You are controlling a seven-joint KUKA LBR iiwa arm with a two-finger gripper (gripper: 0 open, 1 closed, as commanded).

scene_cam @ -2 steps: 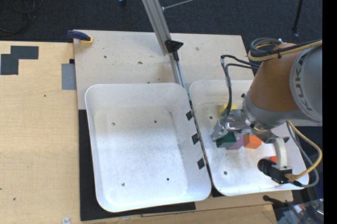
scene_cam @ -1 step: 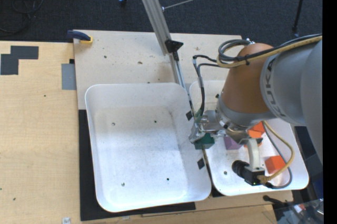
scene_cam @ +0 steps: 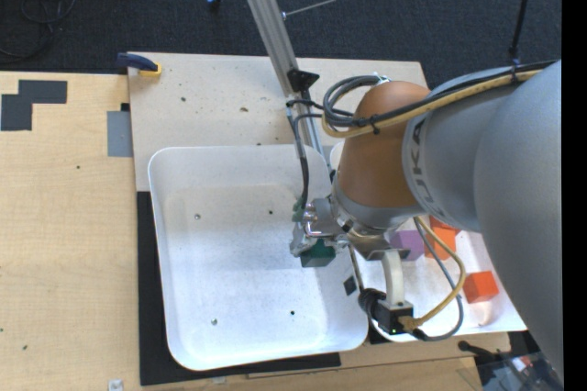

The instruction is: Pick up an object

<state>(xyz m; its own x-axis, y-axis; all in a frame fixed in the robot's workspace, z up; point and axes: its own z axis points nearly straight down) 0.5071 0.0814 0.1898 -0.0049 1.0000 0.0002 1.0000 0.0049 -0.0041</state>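
Note:
My gripper (scene_cam: 314, 244) hangs over the right side of the left white bin (scene_cam: 183, 196), close to the wall it shares with the other bin. A small dark green block (scene_cam: 320, 256) sits between its silver fingers (scene_cam: 303, 233), and the gripper is shut on it. The arm's large orange-brown wrist (scene_cam: 381, 150) rises right behind and hides much of the right bin (scene_cam: 500, 311).
In the right bin lie a purple block (scene_cam: 409, 243), an orange block (scene_cam: 443, 237) and another orange block (scene_cam: 480, 286) near its right edge. A slanted aluminium rail (scene_cam: 271, 22) runs from the back down toward the gripper. Cables loop around the wrist.

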